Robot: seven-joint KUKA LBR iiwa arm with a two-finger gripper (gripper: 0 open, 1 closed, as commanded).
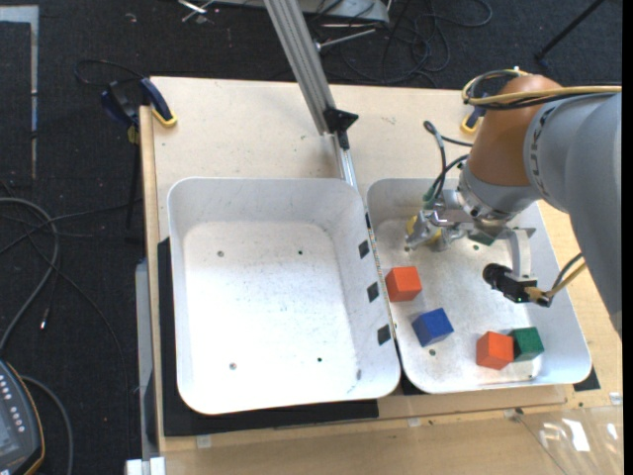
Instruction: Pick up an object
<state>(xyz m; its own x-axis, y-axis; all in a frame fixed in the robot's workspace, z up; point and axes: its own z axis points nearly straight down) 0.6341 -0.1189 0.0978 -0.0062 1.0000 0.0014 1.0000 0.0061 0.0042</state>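
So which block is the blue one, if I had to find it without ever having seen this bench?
Look at the right bin of the two white ones, the bin the grey arm reaches over. Near its front, left of the middle, lies the blue block, just below and right of an orange block. It is the only blue one; another orange block and a green block sit together farther right.

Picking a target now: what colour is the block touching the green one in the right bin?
Orange block, beside the green block, clearest in the camera view.
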